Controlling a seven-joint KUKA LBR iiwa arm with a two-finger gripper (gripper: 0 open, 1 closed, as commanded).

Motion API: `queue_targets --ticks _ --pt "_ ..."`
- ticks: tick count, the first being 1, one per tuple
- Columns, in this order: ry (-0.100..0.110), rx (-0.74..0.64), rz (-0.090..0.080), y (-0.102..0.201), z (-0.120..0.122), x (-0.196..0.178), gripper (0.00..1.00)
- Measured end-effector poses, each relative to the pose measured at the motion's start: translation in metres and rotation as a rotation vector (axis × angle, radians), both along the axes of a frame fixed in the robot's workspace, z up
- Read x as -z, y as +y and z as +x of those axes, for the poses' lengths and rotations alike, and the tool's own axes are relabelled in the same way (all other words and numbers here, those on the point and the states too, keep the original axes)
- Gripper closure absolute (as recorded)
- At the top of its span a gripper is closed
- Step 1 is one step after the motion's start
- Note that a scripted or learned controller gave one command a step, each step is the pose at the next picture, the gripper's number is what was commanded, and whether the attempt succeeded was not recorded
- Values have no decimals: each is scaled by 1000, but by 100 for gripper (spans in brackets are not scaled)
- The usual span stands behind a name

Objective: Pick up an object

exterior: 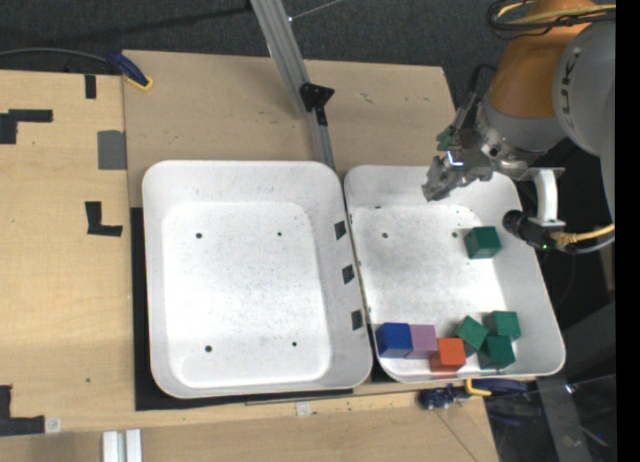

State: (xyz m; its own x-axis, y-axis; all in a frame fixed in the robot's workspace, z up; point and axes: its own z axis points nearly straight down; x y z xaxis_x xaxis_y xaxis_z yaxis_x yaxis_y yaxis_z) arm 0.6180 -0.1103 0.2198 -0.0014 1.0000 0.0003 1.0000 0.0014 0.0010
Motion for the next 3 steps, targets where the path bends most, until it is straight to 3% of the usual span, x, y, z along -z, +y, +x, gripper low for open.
queue_targets --ticks 3 --pt "4 -7 2 147 -84 -16 100"
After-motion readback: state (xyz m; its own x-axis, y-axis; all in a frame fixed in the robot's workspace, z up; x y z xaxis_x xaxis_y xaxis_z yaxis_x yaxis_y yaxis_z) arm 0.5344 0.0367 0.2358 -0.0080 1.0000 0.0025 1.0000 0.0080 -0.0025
